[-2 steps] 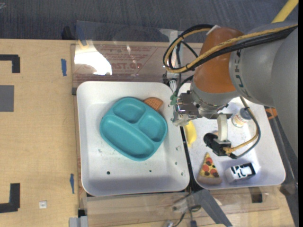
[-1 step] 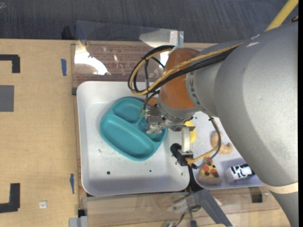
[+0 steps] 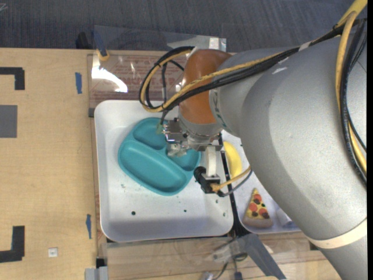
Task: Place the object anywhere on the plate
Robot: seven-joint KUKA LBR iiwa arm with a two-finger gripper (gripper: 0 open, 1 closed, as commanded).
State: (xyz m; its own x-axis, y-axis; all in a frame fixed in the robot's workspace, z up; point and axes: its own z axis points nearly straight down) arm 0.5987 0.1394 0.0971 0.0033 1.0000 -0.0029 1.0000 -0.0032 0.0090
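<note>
Gripper (image 3: 178,150) over the teal plate's (image 3: 145,168) right edge, grip state unclear; bin (image 3: 116,214) floor open below

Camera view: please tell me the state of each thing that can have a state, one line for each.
Plate: teal, lying flat in the left bin, partly under the arm.
Gripper: low over the plate's right part.
Banana: in the right bin, mostly hidden.
Pizza slice: lying flat in the right bin.

No legible text, labels, brands or numbers anywhere. Only markings: black corner brackets (image 3: 13,78) and blue tape strips (image 3: 78,82) on the cardboard sheet (image 3: 44,156) left of the bins; no characters.
</note>
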